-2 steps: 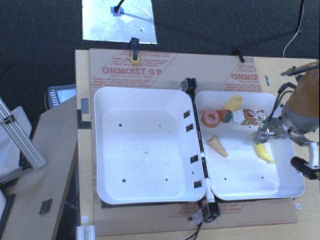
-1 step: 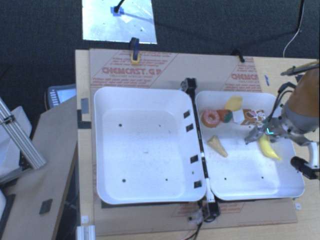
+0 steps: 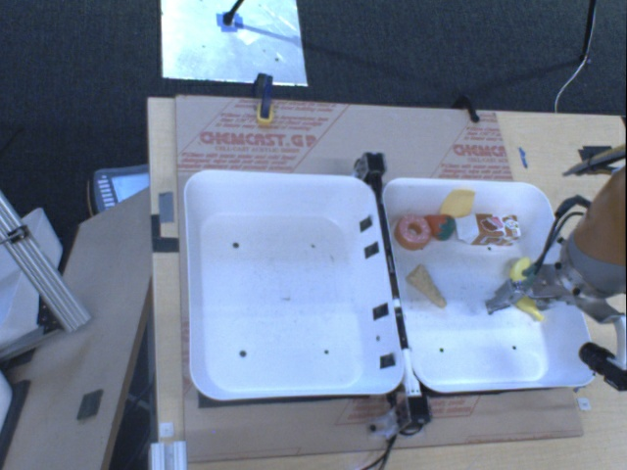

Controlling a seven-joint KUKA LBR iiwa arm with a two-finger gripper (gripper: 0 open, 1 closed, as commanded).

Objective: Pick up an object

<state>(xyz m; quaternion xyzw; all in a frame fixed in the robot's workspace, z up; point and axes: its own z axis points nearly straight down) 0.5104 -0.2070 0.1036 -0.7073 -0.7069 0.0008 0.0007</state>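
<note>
Yellow banana [image 3: 526,287] sits pinched between our gripper's [image 3: 516,297] fingers over the right bin [image 3: 490,365], a shallow hold we judge could slip.

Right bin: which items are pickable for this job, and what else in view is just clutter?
Job items: doughnut, yellow wedge, yellow chip, printed packet, yellow piece by the gripper.

Lying about: clamp, foil sheet, left bin.
</note>
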